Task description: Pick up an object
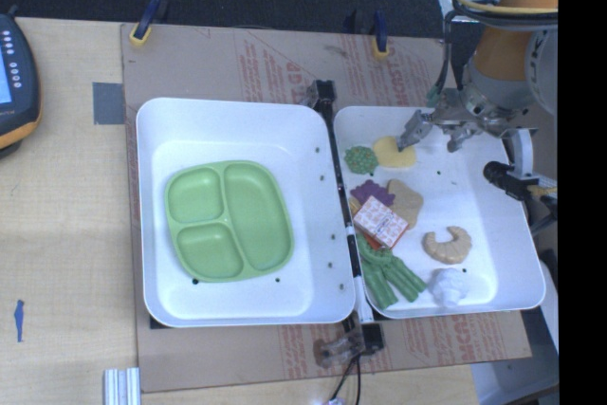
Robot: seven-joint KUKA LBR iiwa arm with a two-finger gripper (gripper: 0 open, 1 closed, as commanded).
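Observation:
My gripper (434,136) hangs over the back of the right bin (503,232), its two fingers spread apart with nothing between them. The left fingertip (410,137) is just above a pale yellow piece (392,154). Beside that lies a small green broccoli-like piece (360,158). Further forward are a purple piece (372,194), a tan cookie-shaped piece (408,200), a red-and-white checked packet (380,223), a tan croissant (448,245), green beans (389,274) and a white crumpled item (449,286).
The left bin (161,299) holds a green three-compartment plate (228,220). Blue and yellow clamps (144,22) hold the cardboard base at the back. A handheld pendant (14,81) lies at the far left on the bench.

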